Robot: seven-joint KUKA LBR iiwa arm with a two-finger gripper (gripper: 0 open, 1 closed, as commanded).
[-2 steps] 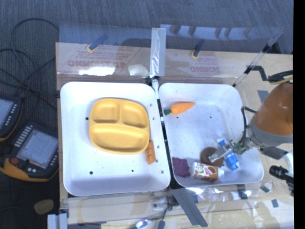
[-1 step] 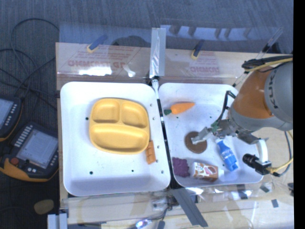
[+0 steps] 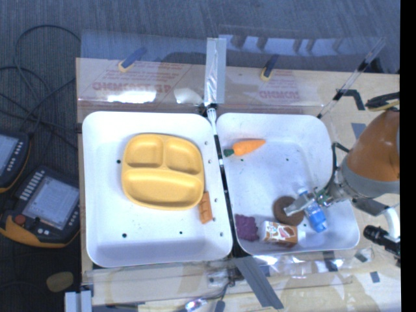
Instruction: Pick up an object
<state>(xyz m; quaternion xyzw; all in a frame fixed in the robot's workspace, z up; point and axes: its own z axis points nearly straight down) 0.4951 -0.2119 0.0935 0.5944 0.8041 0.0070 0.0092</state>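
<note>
My gripper (image 3: 304,203) is low in the right bin (image 3: 279,125), near its front right corner. It hangs over the right edge of a brown round disc (image 3: 285,210) and right beside a small blue bottle (image 3: 317,219). The bottle lies tilted just under and to the right of the gripper, and whether the two touch is unclear. In front of the disc lies a small brown and white carton (image 3: 281,233), with a purple lump (image 3: 245,226) to its left. An orange carrot (image 3: 247,147) rests at the back left of this bin.
The left bin (image 3: 104,239) holds a yellow divided plate (image 3: 162,171) and a small orange piece (image 3: 206,208) by the wall between the bins. The arm's orange band (image 3: 380,149) overhangs the right bin's right wall. Handheld controllers (image 3: 36,203) lie left of the bench.
</note>
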